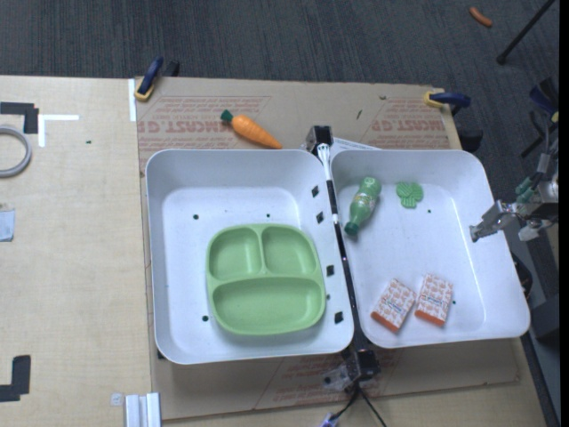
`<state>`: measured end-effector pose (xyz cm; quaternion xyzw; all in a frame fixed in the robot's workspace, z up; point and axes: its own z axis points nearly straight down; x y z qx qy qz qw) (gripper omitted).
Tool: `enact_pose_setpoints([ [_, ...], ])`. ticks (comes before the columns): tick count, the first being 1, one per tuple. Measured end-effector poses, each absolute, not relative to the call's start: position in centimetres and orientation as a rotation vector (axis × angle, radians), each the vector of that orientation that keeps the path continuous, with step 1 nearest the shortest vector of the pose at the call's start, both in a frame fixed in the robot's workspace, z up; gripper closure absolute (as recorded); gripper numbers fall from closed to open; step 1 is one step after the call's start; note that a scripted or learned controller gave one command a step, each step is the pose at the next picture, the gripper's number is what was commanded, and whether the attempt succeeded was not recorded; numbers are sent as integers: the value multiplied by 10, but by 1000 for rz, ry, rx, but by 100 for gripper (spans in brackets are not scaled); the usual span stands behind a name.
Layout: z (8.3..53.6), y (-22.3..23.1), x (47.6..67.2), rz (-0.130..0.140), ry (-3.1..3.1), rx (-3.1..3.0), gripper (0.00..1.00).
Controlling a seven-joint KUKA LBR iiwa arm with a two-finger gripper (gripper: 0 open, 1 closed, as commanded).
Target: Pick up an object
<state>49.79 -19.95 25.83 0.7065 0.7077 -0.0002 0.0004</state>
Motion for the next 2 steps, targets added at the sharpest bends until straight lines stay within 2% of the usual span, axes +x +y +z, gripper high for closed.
enact_pose_setpoints([
  [1,174,-128,478,0,2343,2092,0],
  [2,177,-112,479,1,2480,1927,0],
])
